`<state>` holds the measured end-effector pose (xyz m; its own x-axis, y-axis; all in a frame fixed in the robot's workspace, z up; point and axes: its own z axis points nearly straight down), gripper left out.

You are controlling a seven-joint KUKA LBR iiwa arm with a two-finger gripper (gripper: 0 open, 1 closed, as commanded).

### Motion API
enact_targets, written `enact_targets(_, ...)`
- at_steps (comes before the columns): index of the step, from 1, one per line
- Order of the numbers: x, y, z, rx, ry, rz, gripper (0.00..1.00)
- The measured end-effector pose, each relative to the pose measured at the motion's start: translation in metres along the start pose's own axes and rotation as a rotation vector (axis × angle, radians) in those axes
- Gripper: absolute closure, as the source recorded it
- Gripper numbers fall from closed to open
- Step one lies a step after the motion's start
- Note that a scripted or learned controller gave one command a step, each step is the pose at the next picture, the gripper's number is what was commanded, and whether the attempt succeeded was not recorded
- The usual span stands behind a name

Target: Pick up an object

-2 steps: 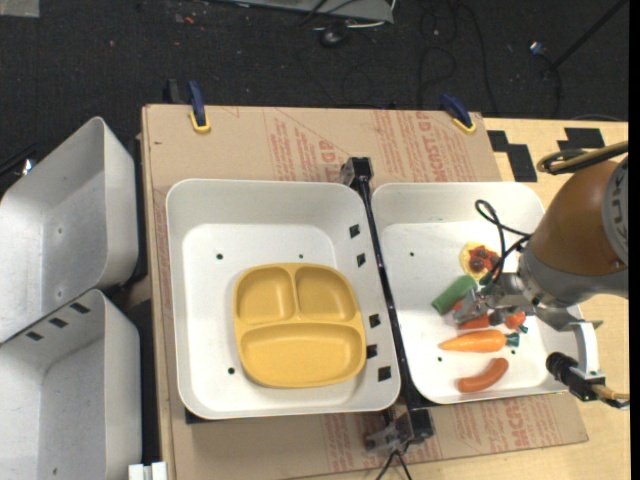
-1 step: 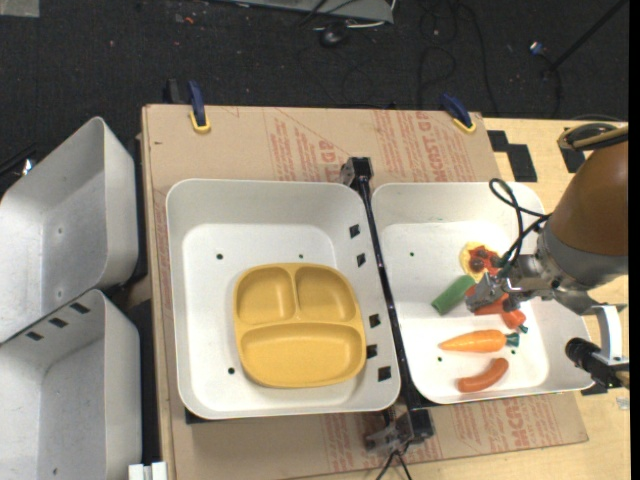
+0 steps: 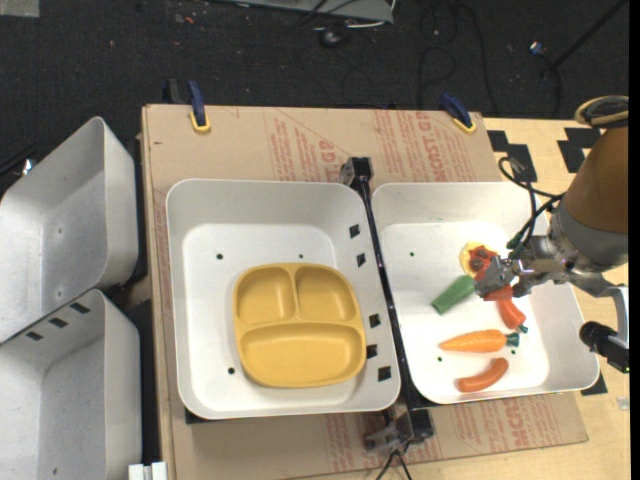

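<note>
Cardboard-topped bench, two white bins, dark cabled floor, gripper, closure hard to tell

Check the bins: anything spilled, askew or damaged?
Nothing stands out. The yellow divided tray lies flat in the left bin. In the right bin, the green piece, carrot and sausage-like piece lie loose inside the walls, with the gripper low among them.

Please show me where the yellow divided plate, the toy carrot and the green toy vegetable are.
yellow divided plate (image 3: 300,362): camera view, bare floor of its large front compartment.
toy carrot (image 3: 474,342): camera view, middle of its orange body.
green toy vegetable (image 3: 453,295): camera view, middle of its body.
</note>
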<state>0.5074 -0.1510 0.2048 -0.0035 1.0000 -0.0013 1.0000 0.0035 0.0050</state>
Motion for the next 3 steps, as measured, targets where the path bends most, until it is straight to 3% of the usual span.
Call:
enact_targets(1, 0.009, -0.002, -0.055, -0.001, 0.0, -0.001, 1.0)
enact_targets(3, 0.122, 0.027, -0.047, 0.006, 0.003, -0.004, 1.0)
